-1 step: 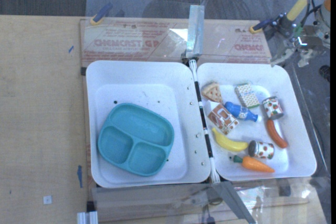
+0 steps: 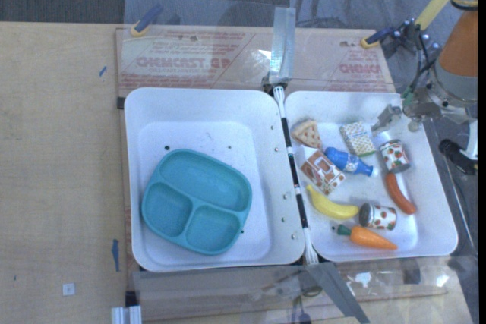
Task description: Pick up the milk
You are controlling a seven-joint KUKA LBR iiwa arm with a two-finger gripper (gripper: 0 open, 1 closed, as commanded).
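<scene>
Zero visible progress on the pick: nothing is lifted, and every item lies on the floor of the right-hand shallow white bin (image 2: 437,239).

- Milk: best guess is the small pale carton with a green-checked face (image 2: 357,139), in the back half of the right bin, lying tilted. Labels are too small to read, so the ID is a judgement. The other candidate is the red-and-white patterned carton (image 2: 322,171) nearer the divider.
- Neighbours: the blue plastic bottle (image 2: 349,162) lies just in front of the pale carton, touching or nearly so. The toy pizza slice (image 2: 307,133) is to its left, slightly apart. The red-printed white can (image 2: 393,156) is just to its right.
- Arm: the grey gripper (image 2: 395,117) hangs over the back-right part of the right bin, just beside the pale carton on its right, above the can. Whether it is spread or pressed together can't be told at this resolution. Nothing is seen pinched in it.
- Elsewhere in the right bin: yellow toy banana (image 2: 331,206), orange toy carrot (image 2: 365,237), red toy sausage (image 2: 399,193).
- Left-hand white bin (image 2: 144,117) carries a teal divided plate (image 2: 197,201); not relevant to the pick.

Left to do: line up over the carton, descend, close, lift. That is essentially the whole task. The tight spacing with bottle and can looks like the main risk.
</scene>
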